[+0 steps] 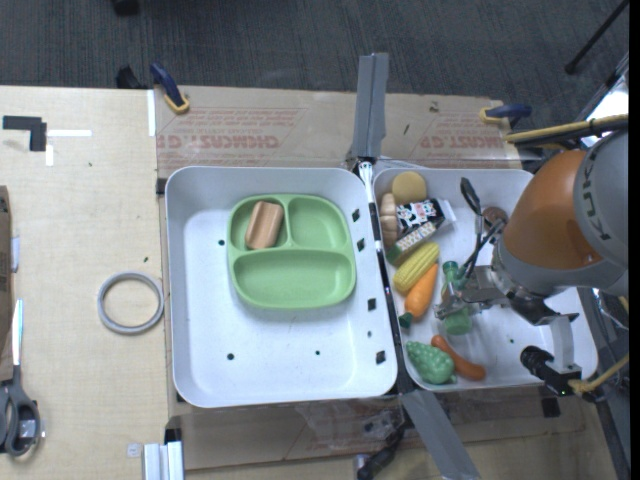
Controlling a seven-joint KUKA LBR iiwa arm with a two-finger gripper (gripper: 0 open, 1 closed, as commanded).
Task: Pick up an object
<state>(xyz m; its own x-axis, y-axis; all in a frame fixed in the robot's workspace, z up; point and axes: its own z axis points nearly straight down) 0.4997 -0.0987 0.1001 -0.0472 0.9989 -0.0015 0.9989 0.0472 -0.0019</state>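
Observation:
The right bin (500, 180) holds several toy foods. Along its left side lie a corn cob (416, 266), an orange carrot (421, 290), a black-and-white packet (417, 220), a round tan piece (408, 185) and a green leafy vegetable (430, 363) with a small orange carrot (460, 358) beside it. My gripper (461, 303) reaches down into the middle of this bin from the right, just right of the carrot. A small green object (456, 321) sits right under its tip. I cannot make out how the tip stands around that object.
The left bin (200, 298) bears a green divided plate (293, 250) with a tan bread-like piece (264, 224) in its upper left compartment. A grey tape ring (131, 301) and scissors (18, 413) lie on the bench at left. A dark spoon (471, 196) lies at the right bin's back.

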